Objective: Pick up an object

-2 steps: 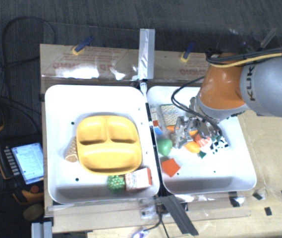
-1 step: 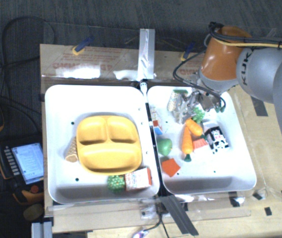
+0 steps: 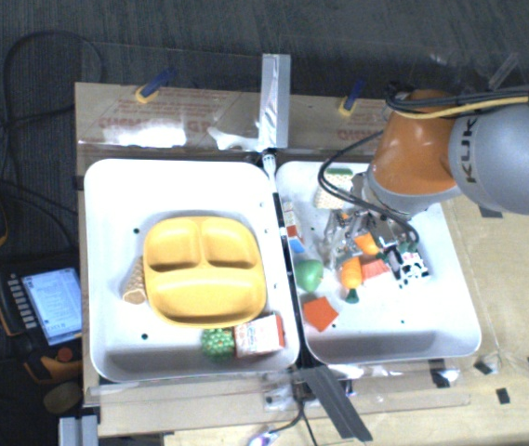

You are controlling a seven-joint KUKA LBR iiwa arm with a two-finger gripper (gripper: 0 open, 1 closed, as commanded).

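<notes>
Dark carpet surrounds the worktop, which carries two shallow white bins side by side, with cables and a handheld screen lying on the floor past its left edge. Inside the left bin a yellow divided tray takes up the middle; a tan cone-shaped piece touches the tray's left side, and a green textured ball sits just beside a small red-and-white box against the bin's near edge. The right bin holds a cluster of small things: a green ball near the dividing wall, an orange block toward the near edge, a carrot-like orange piece, a red-orange block, and a black-and-white spotted toy.

From the right edge the grey arm reaches in, its orange band over the bin's far part and its wrist pointing down. The pincer hangs low over the cluster, close to the carrot-like piece and red-orange block. Whether it is released or clenched cannot be told, as cables and wrist parts clutter it.
</notes>
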